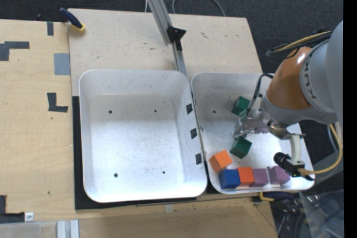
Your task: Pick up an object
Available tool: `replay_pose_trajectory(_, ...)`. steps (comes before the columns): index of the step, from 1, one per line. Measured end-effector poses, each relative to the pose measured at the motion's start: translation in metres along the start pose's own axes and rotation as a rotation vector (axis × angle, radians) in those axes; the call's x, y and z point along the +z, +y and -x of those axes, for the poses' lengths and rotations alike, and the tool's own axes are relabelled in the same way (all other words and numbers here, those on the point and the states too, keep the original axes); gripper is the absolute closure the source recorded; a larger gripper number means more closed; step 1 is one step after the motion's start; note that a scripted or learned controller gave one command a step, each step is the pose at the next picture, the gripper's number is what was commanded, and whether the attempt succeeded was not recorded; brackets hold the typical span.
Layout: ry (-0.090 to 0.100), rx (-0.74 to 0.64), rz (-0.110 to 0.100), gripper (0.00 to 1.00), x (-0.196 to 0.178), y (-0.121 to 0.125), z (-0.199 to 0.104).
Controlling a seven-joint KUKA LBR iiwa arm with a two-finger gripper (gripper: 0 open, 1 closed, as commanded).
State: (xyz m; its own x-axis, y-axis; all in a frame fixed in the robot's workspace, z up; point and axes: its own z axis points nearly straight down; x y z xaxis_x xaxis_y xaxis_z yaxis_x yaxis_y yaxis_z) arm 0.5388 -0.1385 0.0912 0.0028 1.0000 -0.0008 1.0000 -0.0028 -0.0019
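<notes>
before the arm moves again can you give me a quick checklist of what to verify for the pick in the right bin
1. Gripper is over the right bin: ok.
2. A target lies close: one green block just below the gripper, another green block just above it: ok.
3. A block is between the fingers: cannot tell, the wrist hides them.
4. Finger opening: cannot tell.
5. Neighbours clear of the lower green block: the orange block sits near but apart: ok.
6. Other blocks out of the way: blue, small orange and two purple line the near wall: ok.
</notes>
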Motion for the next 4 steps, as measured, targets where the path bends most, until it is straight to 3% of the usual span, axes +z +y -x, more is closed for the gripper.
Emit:
replay_pose_trajectory(1,0.001,-0.005,0.003,1.00,-0.035,0.005,-0.007)
replay_pose_trajectory(2,0.000,-0.003,-0.001,1.00,0.001,-0.001,-0.005)
replay_pose_trajectory(3,0.000,-0.008,0.010,1.00,-0.081,0.034,-0.026)
replay_pose_trajectory(4,-0.001,-0.007,0.009,1.00,-0.126,0.133,-0.040)
